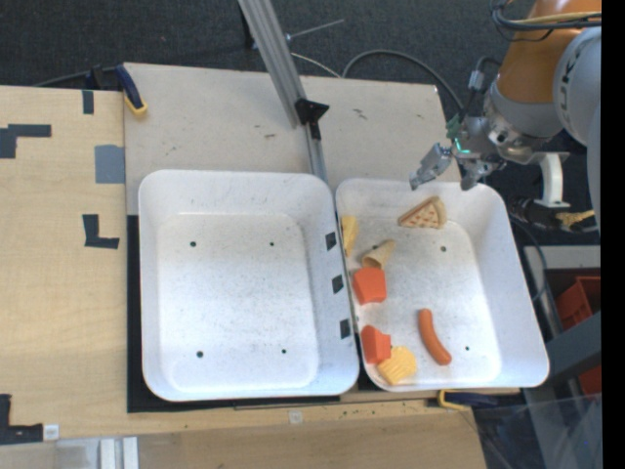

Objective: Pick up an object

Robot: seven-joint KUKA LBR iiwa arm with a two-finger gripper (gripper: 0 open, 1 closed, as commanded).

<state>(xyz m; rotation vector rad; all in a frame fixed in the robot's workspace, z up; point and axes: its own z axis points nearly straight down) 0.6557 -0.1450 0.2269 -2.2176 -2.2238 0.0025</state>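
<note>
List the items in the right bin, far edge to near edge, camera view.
Waffle wedge → cone → upper orange block → sausage → corn piece. The yellow piece and lower orange block are left out, since they overlap neighbours in depth.

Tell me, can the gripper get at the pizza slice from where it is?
Probably yes. The gripper hovers over the back rim of the right bin, with the pizza slice just in front of it. Nothing lies on the slice, and the cone sits apart from it.
</note>
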